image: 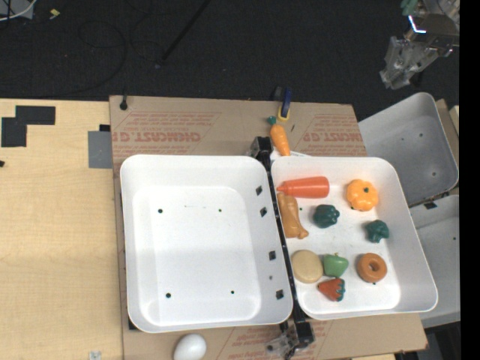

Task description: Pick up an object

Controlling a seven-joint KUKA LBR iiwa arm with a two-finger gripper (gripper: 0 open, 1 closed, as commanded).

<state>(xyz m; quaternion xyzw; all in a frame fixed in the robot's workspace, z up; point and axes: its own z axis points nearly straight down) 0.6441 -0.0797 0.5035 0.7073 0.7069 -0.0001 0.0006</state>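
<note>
A brown cardboard sheet is laid flat on the pale wooden desk. A white egg is seen on the cardboard near the front edge. A small carrot lies at the back, just beside a blue and yellow clamp. Dark cables are spread over the black floor behind.

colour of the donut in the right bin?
Brown, with a darker hole; the donut shows clearly in the camera view, near the right bin's front right corner.
</note>
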